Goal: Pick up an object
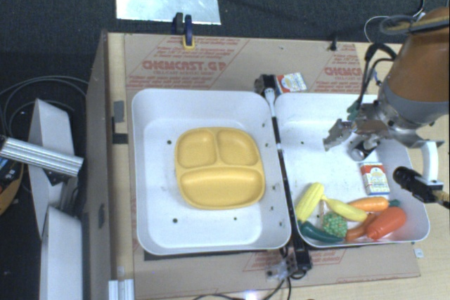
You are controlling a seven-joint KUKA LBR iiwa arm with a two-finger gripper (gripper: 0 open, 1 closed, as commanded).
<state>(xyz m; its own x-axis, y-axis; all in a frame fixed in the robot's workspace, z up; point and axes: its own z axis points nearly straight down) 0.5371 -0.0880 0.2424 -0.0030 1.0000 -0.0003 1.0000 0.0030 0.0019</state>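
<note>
Your bench (211,53) is covered in printed brown board, and on it sit the two white bins side by side. The left bin (151,172) carries a yellow divided plate (219,167), flat in the middle, three compartments up. The right bin (309,133) has its whole load bunched into the near corner, well apart from the plate.

Your arm (422,74) comes in from the right, orange band showing above the grey wrist, and it hangs over the far right part of the right bin. The gripper (351,138) sits above bare white floor, up and away from the toy pile. You can't tell from here whether its fingers are apart or together; the parts there are dark and run into each other. Nothing shows clamped in it.

Now the things you could pick. A carrot (385,221) lies nearest the right rim, with a second slimmer orange piece (368,204) just above it. A corn cob (309,201) leans at the left of the group, a banana (344,209) beside it. A green broccoli floret (335,225) sits on a dark green vegetable (318,235) along the near wall. A small red and white carton (375,178) lies just above the pile, close under the wrist.
</note>
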